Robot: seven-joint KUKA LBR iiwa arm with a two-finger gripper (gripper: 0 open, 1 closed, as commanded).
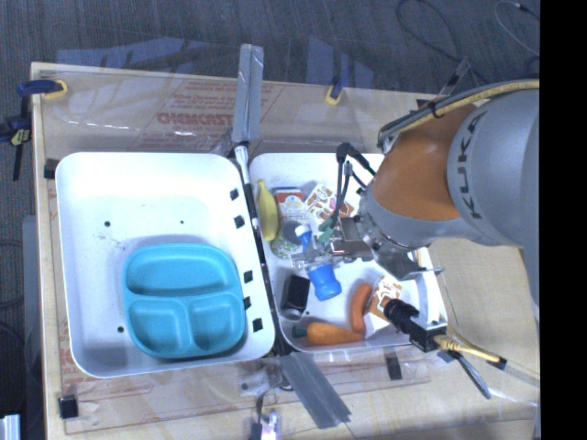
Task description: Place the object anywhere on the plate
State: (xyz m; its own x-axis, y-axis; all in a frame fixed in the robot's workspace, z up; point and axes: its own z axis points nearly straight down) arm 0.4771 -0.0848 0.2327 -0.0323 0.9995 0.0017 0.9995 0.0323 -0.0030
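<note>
Two bins share the counter (110,99): the blue plate (183,299) left, clutter right. Above a blue cup (324,280) the tool (341,241) hangs, its grip impossible to judge. Light, stiff and slick, that cup looks best pinched across its rim.

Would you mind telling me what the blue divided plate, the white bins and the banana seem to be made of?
The blue divided plate looks like moulded plastic: uniform colour, rounded compartment ridges, soft sheen. The left white bin and the right white bin look like smooth plastic too, with rounded corners, though coated metal can't be excluded. The banana appears to be a plastic toy, evenly yellow and slightly glossy; that is less certain.
</note>
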